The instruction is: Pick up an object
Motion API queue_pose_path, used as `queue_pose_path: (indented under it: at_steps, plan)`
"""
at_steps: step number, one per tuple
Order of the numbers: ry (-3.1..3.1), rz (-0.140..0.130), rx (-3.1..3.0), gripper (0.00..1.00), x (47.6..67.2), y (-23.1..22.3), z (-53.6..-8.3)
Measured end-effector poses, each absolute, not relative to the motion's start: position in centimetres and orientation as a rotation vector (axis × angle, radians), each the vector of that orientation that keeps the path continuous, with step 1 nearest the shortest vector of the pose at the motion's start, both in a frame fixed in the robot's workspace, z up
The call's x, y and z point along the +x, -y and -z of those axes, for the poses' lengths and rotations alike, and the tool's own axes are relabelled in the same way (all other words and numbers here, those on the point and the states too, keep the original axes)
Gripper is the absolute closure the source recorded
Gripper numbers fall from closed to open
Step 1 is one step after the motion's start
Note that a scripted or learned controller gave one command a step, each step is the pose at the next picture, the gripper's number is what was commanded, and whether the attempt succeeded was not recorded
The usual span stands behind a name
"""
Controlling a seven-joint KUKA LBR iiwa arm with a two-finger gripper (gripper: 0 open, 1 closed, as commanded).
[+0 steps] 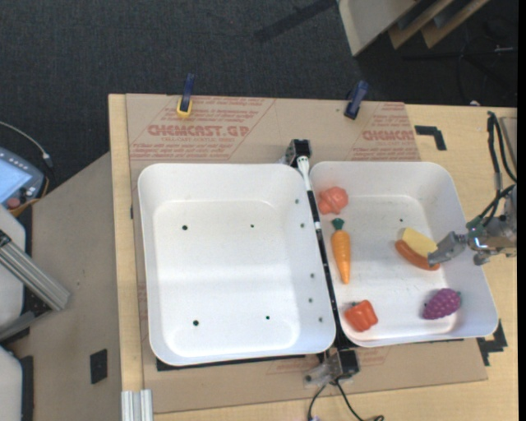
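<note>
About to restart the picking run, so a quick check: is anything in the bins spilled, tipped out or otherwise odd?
Nothing stands out. The carrot, hot dog, grapes, red pepper and pink piece all lie loose inside the right bin. The gripper sits by the hot dog.

1. Cut off by the right edge: most of the arm, with just a bit near the gripper showing.
2. Too small and blurry to tell: open or closed fingers.
3. Partly hidden under the gripper tip: the right end of the hot dog toy.
4. Cut off at the left edge: a grey metal rail and a screen.
5. Cut off at the top: a wooden thing.
</note>
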State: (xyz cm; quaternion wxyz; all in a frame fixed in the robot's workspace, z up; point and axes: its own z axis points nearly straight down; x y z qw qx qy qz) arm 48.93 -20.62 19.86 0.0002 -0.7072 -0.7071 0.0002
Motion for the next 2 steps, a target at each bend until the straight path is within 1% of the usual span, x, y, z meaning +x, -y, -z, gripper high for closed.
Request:
queue_pose_path:
  at_steps: [1,2]
  plan:
    - [2.239,0.012,-2.227,0.0,52.7,19.2,-34.8]
    - [2.237,0.014,-2.227,0.0,47.9,15.8,-47.9]
